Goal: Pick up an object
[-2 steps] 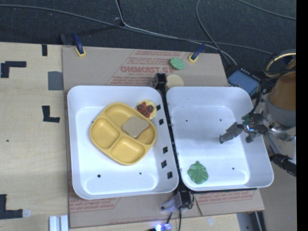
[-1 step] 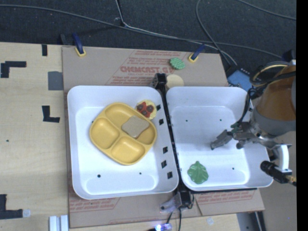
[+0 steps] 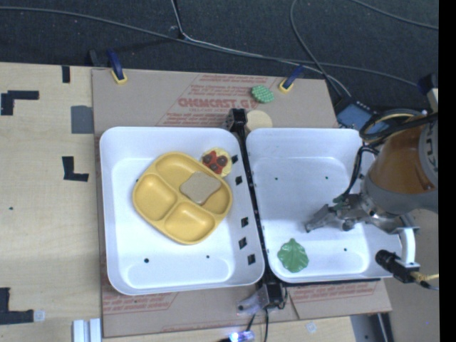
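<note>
A green leafy toy (image 3: 293,255) lies near the front edge of the right bin (image 3: 306,144). My gripper (image 3: 317,223) hangs low over that bin's floor, just up and to the right of the green toy and apart from it, with nothing seen in it. In the left bin (image 3: 117,191) rests a yellow divided plate (image 3: 160,194) with a tan bread slice (image 3: 200,187) on its middle. A small pastry with red berries (image 3: 216,160) sits at the plate's far right rim.
The grey arm with its orange band (image 3: 402,166) covers the right bin's right side. Behind the bins, on the cardboard, lie a green dotted piece (image 3: 262,93) and a pale round piece (image 3: 261,118). A black divider (image 3: 246,191) separates the bins.
</note>
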Robot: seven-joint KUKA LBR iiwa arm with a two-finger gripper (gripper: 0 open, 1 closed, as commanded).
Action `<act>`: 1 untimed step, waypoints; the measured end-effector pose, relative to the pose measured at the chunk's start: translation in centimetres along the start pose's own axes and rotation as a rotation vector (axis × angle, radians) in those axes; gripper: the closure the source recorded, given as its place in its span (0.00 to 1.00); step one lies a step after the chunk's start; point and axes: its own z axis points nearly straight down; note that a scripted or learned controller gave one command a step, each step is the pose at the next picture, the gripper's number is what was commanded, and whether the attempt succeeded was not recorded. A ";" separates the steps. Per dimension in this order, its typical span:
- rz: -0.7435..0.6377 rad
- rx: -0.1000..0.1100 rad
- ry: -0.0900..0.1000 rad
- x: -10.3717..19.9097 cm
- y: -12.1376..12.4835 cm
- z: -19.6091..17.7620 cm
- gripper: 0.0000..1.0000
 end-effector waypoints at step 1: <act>-0.001 -0.004 0.000 0.0 0.1 -1.2 1.00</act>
